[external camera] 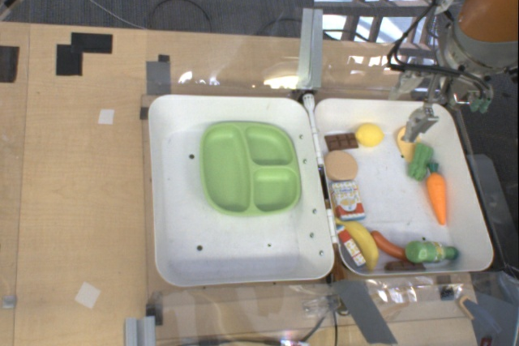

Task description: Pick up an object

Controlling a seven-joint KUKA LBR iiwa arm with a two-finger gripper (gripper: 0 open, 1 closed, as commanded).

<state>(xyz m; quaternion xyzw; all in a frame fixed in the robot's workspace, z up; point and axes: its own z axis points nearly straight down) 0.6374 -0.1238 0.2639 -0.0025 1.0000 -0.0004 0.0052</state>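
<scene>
While the grey arm is being reached in from the right, its gripper [419,126] is being held low over the far right part of the right bin [478,251], just above a small yellow piece [403,143] beside the carrot's green top [420,162]. Whether anything is being gripped cannot be told from this height, and nothing is being shown between the jaws. The carrot [438,197] is lying lengthwise along the right wall, with a lemon [370,134], a chocolate bar [340,142], a cookie [341,166], a small carton [348,201], a banana [359,244] and a green bottle [430,253] spread to the left and near side. A green divided plate [248,168] is resting in the left bin [174,255]. The toys are being judged light, stiff and smooth; the carrot would best be taken across its thick orange middle.
</scene>
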